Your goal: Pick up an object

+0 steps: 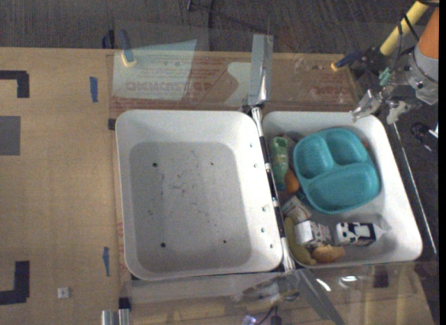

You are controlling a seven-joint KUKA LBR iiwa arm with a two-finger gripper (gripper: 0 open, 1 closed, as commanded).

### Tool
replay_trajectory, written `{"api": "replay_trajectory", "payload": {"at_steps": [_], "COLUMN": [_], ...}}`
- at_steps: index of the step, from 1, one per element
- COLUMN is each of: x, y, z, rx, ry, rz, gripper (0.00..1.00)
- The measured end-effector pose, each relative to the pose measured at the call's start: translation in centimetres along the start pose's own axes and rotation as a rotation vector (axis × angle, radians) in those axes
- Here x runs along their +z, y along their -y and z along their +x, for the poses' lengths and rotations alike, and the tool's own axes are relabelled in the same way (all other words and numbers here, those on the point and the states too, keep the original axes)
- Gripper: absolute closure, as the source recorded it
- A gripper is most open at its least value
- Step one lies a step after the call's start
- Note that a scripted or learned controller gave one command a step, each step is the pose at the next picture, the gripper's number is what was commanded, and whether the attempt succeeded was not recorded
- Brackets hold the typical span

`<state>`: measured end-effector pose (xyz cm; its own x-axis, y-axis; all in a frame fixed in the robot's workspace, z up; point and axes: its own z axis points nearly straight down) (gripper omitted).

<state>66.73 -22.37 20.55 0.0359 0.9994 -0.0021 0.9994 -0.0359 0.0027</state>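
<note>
The right bin (404, 205) holds a teal divided plate (336, 170), tilted against its back half. Left of the plate lie a green bottle (279, 157) and a small orange piece (292, 184). Along the bin's front sit a black-and-white carton (355, 233), a small can (304, 233), a yellow banana shape (298, 248) and a tan piece (327, 252). My gripper (380, 105) hangs above the right bin's back right corner, beyond the plate, with nothing seen between its fingers.
The left bin (195, 191) has a speckled floor. A metal divider (259, 72) and a clear sheet (167, 72) stand behind the bins. A yellow hose (408, 17) runs at the upper right. Blue tape marks (93, 88) dot the wooden bench.
</note>
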Motion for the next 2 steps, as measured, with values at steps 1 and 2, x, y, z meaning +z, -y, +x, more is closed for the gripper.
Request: {"api": "replay_trajectory", "payload": {"at_steps": [1,2], "x": [9.2,-3.8], "y": [0.2,0.1], "z": [7.3,3.5], "rx": [-0.06,-0.093], "ry": [-0.001,0.0], "rz": [-0.002,-0.001], "gripper": [0.0,0.0]}}
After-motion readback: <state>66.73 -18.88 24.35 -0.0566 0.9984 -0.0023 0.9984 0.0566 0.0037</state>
